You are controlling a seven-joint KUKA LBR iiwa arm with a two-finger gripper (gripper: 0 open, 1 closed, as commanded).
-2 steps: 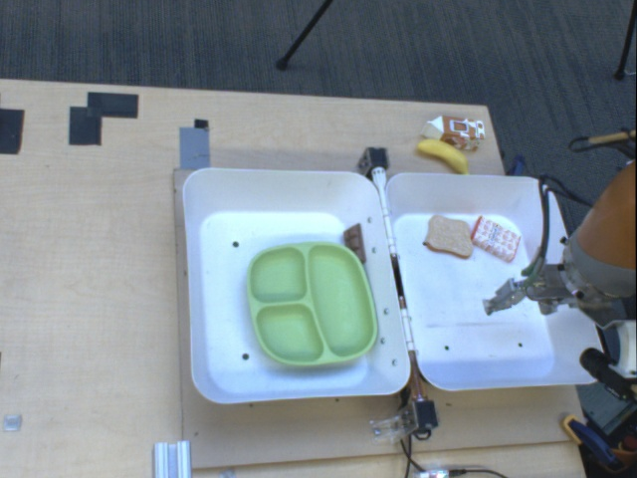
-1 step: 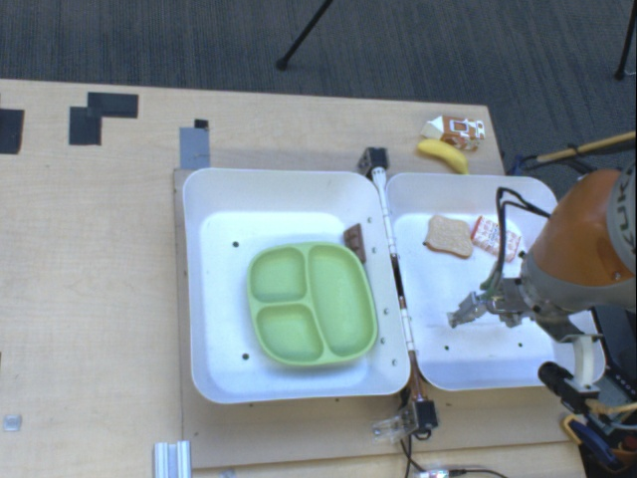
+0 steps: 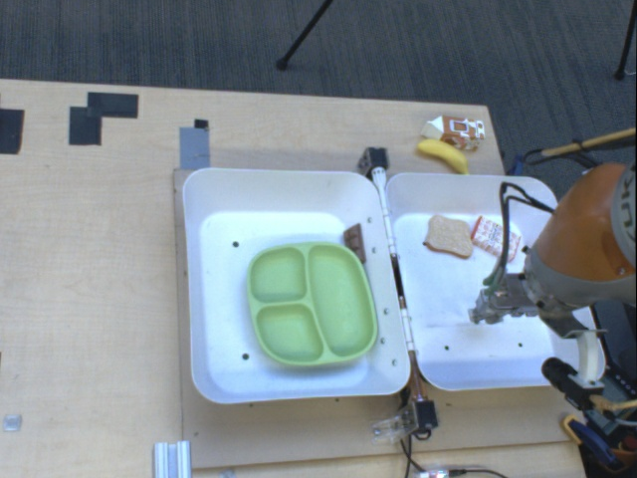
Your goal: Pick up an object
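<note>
A slice of toast [image 3: 449, 235] lies at the back of the right bin [image 3: 448, 361]. Beside it on the right is a red and white packet [image 3: 492, 235]. A small brown piece [image 3: 353, 237] rests at the right edge of the left bin, next to a green divided plate [image 3: 312, 305]. My gripper [image 3: 487, 312] hangs low over the right bin's floor, in front of the packet and to the right of the toast, apart from both. Nothing shows between its tips.
The arm's orange band [image 3: 597, 232] covers the right bin's right side. A banana [image 3: 443, 153] and a small carton [image 3: 464, 128] lie on the bench behind the right bin. A black hinge strip [image 3: 393, 267] runs between the bins.
</note>
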